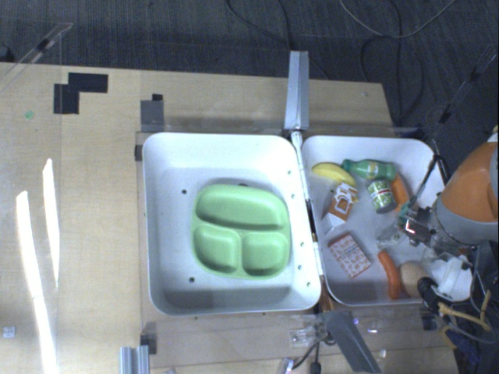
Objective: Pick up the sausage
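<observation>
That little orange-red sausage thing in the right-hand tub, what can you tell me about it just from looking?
The sausage is a short, rounded stick, orange-red, smooth and slightly shiny, so it looks like a plastic toy. It lies flat on the floor of the right bin, near the front wall, running almost front to back with a slight tilt. A round beige piece sits against its right side, and a patterned reddish card lies just to its left. The arm's wrist is close by on the right, with nothing gripping the sausage.

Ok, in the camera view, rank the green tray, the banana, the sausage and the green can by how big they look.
1. Green tray, by far the largest.
2. Sausage and banana look close in size; I would not rank them.
3. Green can, smallest.
</observation>
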You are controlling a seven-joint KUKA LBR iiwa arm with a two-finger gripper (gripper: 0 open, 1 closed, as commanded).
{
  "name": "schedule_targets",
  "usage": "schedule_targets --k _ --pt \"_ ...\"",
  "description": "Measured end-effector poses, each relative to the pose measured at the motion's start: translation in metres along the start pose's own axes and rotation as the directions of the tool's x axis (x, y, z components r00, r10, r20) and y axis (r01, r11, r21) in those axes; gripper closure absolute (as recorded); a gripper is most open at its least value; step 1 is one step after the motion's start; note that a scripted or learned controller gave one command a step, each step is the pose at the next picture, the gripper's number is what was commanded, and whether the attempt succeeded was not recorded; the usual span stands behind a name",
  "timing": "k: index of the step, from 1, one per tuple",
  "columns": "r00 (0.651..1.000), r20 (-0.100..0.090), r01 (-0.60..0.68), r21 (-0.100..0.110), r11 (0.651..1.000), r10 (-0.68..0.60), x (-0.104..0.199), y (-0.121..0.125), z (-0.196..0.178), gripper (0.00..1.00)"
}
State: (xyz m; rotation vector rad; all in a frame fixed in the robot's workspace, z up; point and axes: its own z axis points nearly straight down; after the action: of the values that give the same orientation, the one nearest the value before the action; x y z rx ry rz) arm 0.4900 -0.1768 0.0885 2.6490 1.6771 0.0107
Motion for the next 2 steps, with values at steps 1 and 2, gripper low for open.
schedule_targets --k 1,2 --pt "1.0 -0.002 0.005 -0.006 1.0 -0.005 0.002 0.002 -0.011 1.0" --pt "1.0 0.001 -0.018 0.006 1.0 0.018 0.025 -0.013 -0.056 1.0"
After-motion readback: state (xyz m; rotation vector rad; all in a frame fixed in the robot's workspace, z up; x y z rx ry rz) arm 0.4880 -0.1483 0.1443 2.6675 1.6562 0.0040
